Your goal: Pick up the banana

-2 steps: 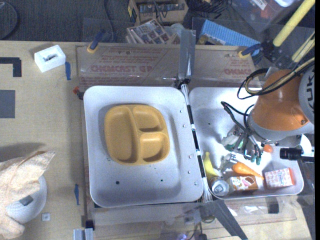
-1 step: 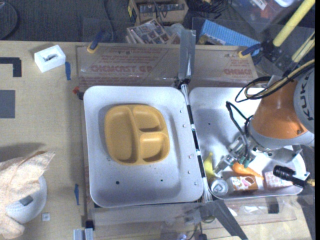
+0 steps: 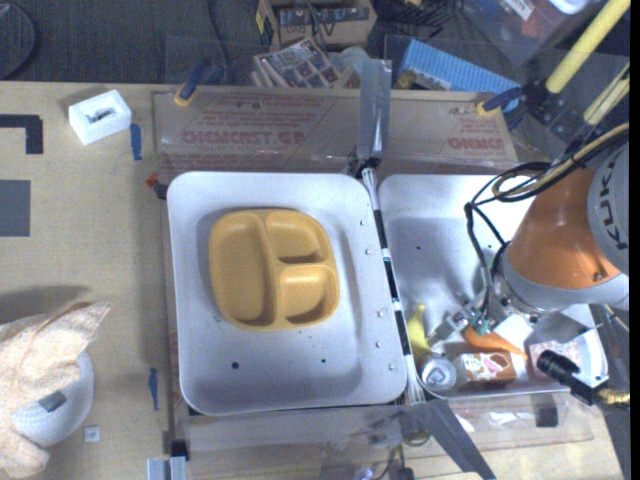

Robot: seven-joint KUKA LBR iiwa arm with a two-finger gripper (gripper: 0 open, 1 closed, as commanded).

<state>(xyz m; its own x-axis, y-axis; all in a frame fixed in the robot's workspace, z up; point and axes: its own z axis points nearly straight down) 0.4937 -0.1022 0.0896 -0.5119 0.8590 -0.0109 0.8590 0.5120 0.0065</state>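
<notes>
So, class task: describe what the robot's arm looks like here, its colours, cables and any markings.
The arm is grey with a broad, rounded orange band above the wrist. Black letters, partly cut off, run down its grey casing at the view's right edge. Thin black cables loop beside the orange section. The pincer is small, metallic and dark; finer detail is too small to tell.

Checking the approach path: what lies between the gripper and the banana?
In the camera view, nothing: the gripper sits just right of the banana, with bare right bin floor between.
</notes>
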